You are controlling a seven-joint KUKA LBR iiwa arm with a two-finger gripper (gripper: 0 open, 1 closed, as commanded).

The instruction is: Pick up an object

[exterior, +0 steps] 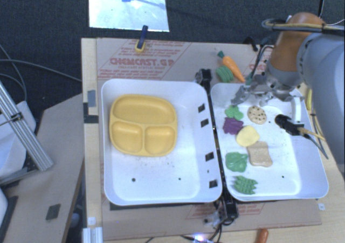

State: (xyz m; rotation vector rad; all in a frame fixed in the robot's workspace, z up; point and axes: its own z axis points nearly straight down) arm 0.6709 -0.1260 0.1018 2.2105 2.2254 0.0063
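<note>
Hovering over the far edge of the right bin (318,182), gripper (243,95) near the cookie (257,114) and a small green piece (234,111); impossible to tell its state. Lying below: purple piece (232,125), yellow round (247,136), toast (260,154). Sitting in the left bin (161,191): yellow tray (143,124).

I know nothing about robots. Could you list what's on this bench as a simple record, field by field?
left bin: holds a yellow divided plate
right bin: cookie, bread slice, yellow round piece, purple piece, green leafy pieces
behind the bins: toy carrot
gripper: low over the right bin's far edge
grasp: nothing seen held
</note>
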